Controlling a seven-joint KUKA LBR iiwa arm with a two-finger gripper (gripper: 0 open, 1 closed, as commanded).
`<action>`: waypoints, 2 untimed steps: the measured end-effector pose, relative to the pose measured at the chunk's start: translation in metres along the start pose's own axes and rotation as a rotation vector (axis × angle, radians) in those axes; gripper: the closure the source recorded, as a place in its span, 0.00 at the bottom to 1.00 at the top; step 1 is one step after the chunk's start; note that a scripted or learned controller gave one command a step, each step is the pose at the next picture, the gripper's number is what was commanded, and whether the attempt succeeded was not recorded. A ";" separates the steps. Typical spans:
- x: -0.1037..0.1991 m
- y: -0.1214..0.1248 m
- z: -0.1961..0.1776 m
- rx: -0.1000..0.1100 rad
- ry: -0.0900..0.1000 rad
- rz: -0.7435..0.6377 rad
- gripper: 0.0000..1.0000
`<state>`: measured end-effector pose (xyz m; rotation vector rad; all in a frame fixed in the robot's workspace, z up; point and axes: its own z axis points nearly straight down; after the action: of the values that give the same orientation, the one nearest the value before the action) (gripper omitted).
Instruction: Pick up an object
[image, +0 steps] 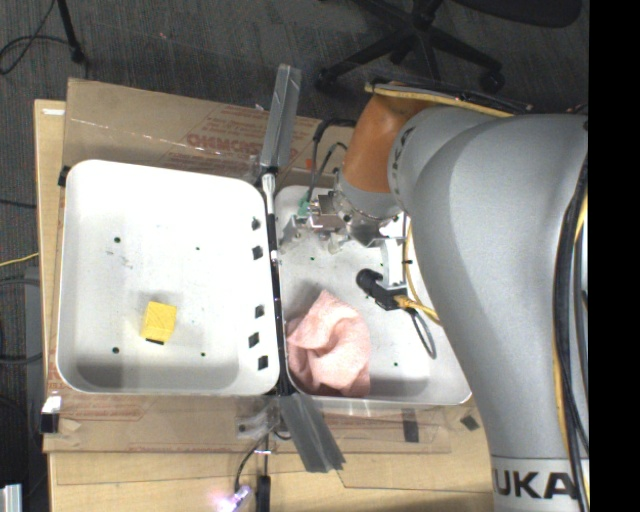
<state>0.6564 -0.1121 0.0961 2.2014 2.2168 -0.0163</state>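
A small yellow block (159, 321) lies in the left bin (150, 180), toward its near left. A crumpled pink cloth (330, 343) rests in the right bin (405, 372), against the near left wall. My gripper (308, 221) is low in the far left corner of the right bin, well beyond the cloth and apart from it. Nothing shows in its grasp. The grey arm with its orange band covers most of the right bin's right side.
A metal divider bar (272, 240) runs between the two bins. Brown cardboard (180, 125) lies under and behind the bins. An office chair base (420, 45) stands on the floor beyond the bench.
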 end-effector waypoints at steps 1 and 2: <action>-0.018 0.001 0.003 0.006 0.019 0.085 0.00; -0.034 0.001 0.003 0.004 0.019 0.112 0.00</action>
<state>0.6576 -0.1458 0.0933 2.3333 2.1014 0.0013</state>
